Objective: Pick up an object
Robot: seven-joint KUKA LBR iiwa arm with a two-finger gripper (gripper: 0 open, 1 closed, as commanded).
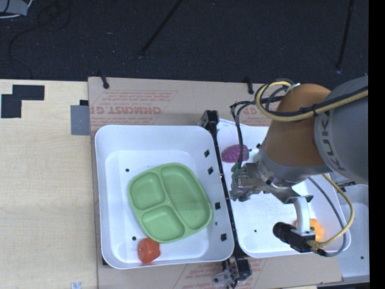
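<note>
My gripper (239,186) hangs low over the left side of the right bin (258,245), close to the wall between the two bins. A purple object (232,154) lies just beyond it, at the far left of that bin. Near the bin's front right a small orange object (314,227) peeks out, partly hidden by the arm's hardware. In the left bin (114,155) a green divided plate (170,201) lies in the middle, with a red object (148,250) at its near corner. Nothing shows between the gripper's tips.
The arm's big orange-banded wrist (298,131) covers the far right of the right bin. A cardboard sheet (150,101) lies under both bins, on the wooden bench (42,179).
</note>
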